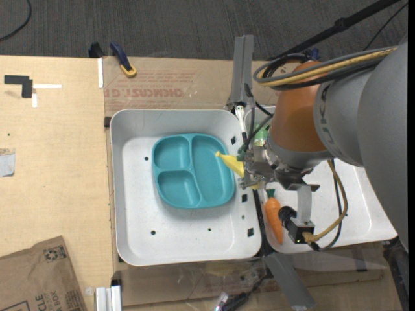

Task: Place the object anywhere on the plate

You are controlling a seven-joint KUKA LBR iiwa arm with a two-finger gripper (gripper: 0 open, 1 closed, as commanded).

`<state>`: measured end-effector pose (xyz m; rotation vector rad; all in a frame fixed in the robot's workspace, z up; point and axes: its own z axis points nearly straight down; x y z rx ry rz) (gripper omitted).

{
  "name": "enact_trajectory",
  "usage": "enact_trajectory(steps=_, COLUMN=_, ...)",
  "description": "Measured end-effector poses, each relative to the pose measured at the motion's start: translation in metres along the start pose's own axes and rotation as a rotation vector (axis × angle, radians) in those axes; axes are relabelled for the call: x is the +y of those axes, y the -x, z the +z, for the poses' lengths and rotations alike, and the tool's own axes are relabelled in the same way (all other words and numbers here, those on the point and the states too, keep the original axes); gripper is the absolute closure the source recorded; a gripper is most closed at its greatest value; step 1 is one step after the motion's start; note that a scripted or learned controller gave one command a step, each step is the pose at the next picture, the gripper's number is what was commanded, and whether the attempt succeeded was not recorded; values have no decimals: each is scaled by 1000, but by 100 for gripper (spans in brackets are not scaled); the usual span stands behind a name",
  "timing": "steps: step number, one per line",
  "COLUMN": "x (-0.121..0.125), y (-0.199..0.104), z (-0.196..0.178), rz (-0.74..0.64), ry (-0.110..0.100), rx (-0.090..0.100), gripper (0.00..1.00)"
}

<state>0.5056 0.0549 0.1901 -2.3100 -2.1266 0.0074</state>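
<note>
White bins (130,238) on cardboard-covered bench (52,173)

The arm (382,102) is a thick, smooth grey tube with dark raised lettering on its side, and a broad orange band (295,118) wraps it just above the wrist. Black and yellowish cables (324,63) loop over the top of the band, and another thin cable (338,203) curves down below the wrist beside a small dark bracket. The end effector (249,167) looks like a compact grey metal block with a touch of green wiring, though its details are hard to make out.
</note>
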Motion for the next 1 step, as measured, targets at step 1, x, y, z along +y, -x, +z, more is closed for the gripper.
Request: enact_trajectory(steps=1, x=0, y=0, z=0, rz=0, ry=0, rx=-1, gripper=0)
